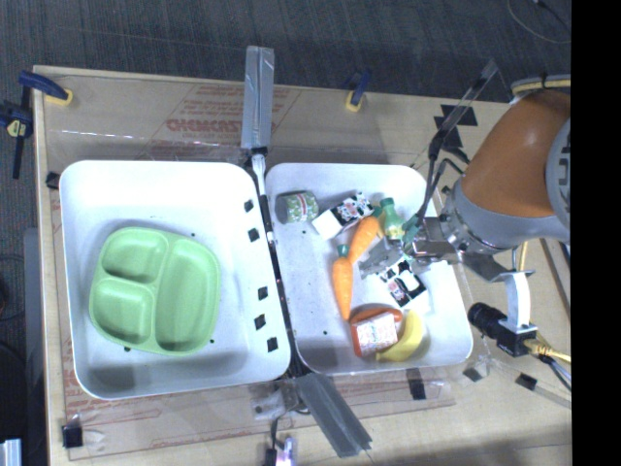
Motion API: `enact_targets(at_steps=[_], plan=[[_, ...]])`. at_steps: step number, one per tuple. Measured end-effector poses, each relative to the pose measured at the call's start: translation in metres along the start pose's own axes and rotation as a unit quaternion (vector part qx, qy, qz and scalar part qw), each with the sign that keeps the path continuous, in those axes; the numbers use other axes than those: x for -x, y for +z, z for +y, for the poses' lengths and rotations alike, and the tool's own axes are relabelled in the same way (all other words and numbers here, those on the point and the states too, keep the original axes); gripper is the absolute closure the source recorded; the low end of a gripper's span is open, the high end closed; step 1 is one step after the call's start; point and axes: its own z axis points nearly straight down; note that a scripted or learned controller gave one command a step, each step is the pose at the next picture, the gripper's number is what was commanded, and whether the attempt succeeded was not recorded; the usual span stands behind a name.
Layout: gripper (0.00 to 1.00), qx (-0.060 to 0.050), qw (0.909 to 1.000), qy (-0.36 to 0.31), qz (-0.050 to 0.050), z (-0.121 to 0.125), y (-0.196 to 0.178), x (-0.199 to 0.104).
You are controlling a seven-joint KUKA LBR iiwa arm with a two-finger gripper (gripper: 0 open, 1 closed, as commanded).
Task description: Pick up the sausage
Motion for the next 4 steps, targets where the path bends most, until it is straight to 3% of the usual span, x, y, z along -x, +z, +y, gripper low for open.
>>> enact_targets(at_steps=[1,2,3,4], plan=[[0.0,0.0,0.9944,-0.105,0.0,-0.003,0.112,-0.009],[0.0,0.002,0.9963,-0.085,-0.001,-0.005,0.033,-0.004],[0.0,0.001,0.9851,-0.172,0.0,-0.005,0.162,-0.002],[1.0,0.002,0.9848,-0.174,-0.001,-0.004,0.152,-0.001]])
